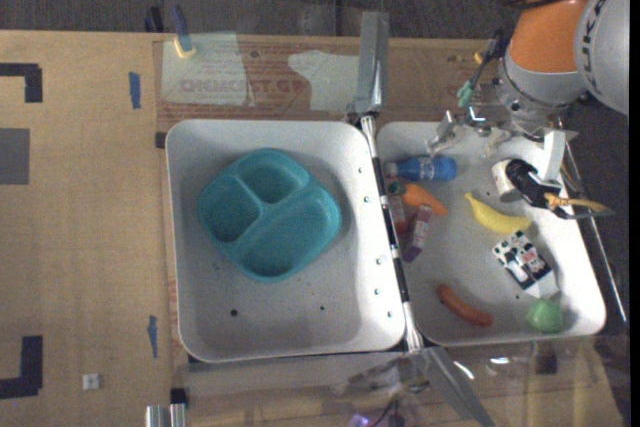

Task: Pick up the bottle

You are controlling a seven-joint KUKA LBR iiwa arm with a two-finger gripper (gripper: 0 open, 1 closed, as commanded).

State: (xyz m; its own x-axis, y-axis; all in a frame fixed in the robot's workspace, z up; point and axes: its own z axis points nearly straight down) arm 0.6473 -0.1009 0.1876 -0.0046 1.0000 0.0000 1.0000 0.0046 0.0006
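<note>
Bottle (425, 169) lies in right bin (590, 315); arm over far-right corner; gripper (455, 127) just above, state unclear.

plate (268, 213) in left bin (190, 315), bottle (424, 169) in right bin (580, 315)

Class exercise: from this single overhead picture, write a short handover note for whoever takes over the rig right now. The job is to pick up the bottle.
Tool: above the back of the right bin; nothing visibly held.
Bottle: blue, lying on its side near the right bin's back left corner, just below the tool.
Nearby: banana, carrot, sausage, green object, black-and-white box. Teal divided plate lies in the left bin.
Done: arm positioned close to the bottle.
Left: grasp and lift the bottle.
</note>
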